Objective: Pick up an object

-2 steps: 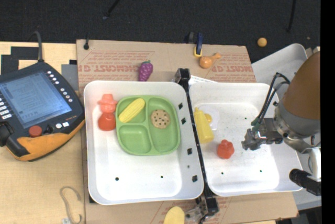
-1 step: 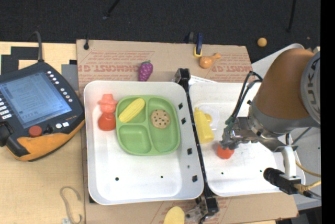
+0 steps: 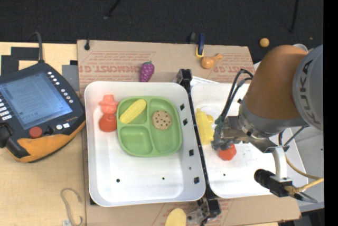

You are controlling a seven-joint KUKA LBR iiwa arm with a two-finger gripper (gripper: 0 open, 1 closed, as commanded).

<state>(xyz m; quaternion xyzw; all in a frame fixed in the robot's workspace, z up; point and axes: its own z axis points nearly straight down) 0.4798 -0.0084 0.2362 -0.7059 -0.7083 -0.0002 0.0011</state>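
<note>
Camera view: we find the gripper point(image 3: 224, 141) low in the right bin point(image 3: 248, 188), right of frame centre. A small red rounded object point(image 3: 228, 153) lies directly beneath its tip, touching or nearly so; we cannot tell whether the fingers grasp it or how they stand. A smooth yellow item point(image 3: 204, 123) sits just left of the gripper. In the left bin point(image 3: 137, 182) we note 1 green 3-compartment tray point(image 3: 149, 140) holding a ridged yellow corn cob point(image 3: 131, 110) and a speckled round cookie point(image 3: 161, 120).
</note>
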